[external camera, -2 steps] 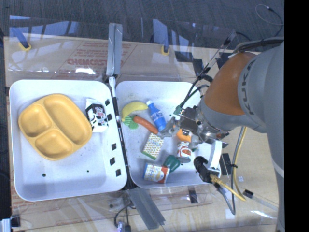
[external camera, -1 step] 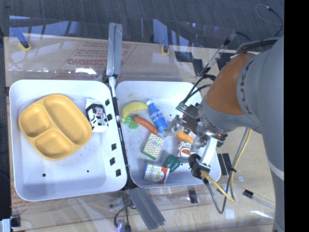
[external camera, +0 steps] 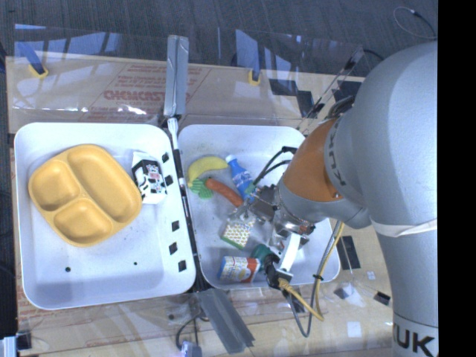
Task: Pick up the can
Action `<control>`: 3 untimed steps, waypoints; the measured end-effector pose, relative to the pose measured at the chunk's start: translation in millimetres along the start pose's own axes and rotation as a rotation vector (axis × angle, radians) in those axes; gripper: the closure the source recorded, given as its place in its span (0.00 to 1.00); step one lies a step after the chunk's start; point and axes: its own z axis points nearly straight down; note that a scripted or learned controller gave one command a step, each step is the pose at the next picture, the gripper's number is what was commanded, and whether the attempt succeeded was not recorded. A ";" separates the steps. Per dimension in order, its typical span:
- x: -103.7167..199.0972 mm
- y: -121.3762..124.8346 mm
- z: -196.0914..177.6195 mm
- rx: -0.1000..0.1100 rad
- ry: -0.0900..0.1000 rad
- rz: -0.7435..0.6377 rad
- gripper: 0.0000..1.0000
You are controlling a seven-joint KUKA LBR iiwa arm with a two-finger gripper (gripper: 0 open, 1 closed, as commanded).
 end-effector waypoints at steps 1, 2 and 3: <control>1.9 0.3 -10.2 0.001 0.003 -0.005 1.00; 80.4 -30.3 -111.0 0.006 -0.001 -0.011 1.00; 79.7 -30.2 -110.8 0.006 -0.002 -0.010 0.00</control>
